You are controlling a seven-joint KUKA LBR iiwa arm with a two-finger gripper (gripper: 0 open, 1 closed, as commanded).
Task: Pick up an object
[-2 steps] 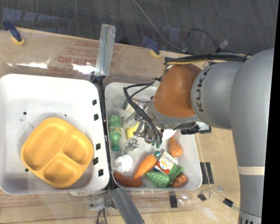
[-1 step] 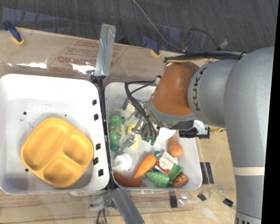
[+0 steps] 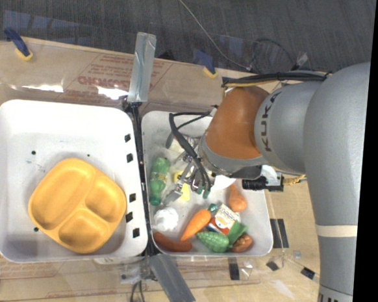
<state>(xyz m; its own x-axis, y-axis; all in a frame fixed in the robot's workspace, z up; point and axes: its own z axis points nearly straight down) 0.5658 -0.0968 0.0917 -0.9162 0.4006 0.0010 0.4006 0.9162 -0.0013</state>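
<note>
My gripper point(image 3: 188, 179) hangs low over the middle of the right bin point(image 3: 153, 128), among the toy foods. A small yellow piece point(image 3: 185, 192) lies right under it, and a green bottle point(image 3: 158, 176) lies just to its left. Below it are a white ball point(image 3: 166, 218) and an orange carrot point(image 3: 196, 224). A red sausage point(image 3: 172, 243) and a green pickle point(image 3: 213, 241) lie along the bin's front wall. To the gripper's right sit an orange egg shape point(image 3: 237, 200) and a red-and-white packet point(image 3: 226, 216). The orange wrist band point(image 3: 236, 125) hides the bin's back right part.
The left bin point(image 3: 22, 121) holds a yellow divided tray point(image 3: 77, 203). Grey tape point(image 3: 142, 65) runs along the wall between the bins. The big grey arm point(image 3: 332, 158) covers the bench on the right. A brown item point(image 3: 242, 241) sits in the right bin's front corner.
</note>
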